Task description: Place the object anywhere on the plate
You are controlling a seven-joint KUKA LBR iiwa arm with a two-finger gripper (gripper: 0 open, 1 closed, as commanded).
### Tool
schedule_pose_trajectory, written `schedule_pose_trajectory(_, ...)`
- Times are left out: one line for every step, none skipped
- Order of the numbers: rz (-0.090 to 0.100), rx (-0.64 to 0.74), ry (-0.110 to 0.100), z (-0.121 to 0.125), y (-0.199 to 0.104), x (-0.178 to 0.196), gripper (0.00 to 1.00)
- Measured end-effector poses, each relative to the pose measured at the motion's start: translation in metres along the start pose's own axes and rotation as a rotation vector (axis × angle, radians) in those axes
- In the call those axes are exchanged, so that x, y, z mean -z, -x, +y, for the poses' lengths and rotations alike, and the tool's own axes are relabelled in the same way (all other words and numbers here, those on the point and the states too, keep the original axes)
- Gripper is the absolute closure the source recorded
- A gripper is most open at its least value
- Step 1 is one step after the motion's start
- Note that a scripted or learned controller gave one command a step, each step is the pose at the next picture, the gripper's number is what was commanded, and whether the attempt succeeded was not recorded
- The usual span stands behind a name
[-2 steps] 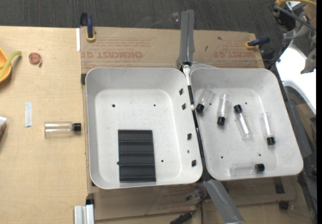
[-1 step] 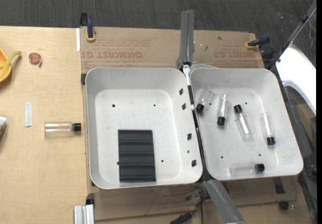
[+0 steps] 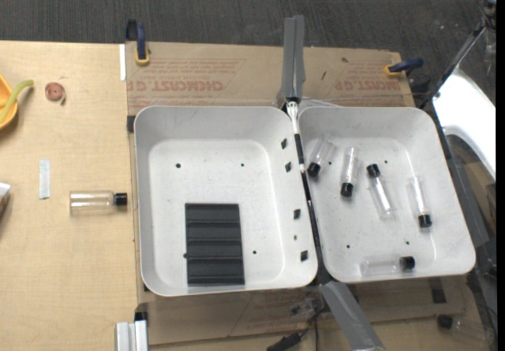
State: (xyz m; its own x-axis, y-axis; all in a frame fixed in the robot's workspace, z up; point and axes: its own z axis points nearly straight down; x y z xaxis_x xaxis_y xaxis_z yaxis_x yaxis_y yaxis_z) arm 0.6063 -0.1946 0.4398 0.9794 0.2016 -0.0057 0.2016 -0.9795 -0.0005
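Camera view: five black-capped clear vials (image 3: pixel 379 188) lie in the right bin (image 3: pixel 442 144), none on the black ribbed plate (image 3: pixel 213 244) in the left bin (image 3: pixel 142 184). The gripper's jaw state cannot be told. Judgement: placement not begun; pick, transfer and release all remain.

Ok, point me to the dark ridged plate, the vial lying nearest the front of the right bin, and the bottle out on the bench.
dark ridged plate (image 3: pixel 214 244), camera view, middle of its ribbed top.
front vial (image 3: pixel 387 266), camera view, clear body beside the black cap.
bottle on the bench (image 3: pixel 93 200), camera view, clear body.
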Motion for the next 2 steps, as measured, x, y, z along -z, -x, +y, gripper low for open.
schedule_pose_trajectory(0.002, 0.005, 0.001, -0.061, -0.055, 0.0, 0.0)
schedule_pose_trajectory(0.0, -0.002, -0.001, 0.026, -0.03, 0.0, 0.0)
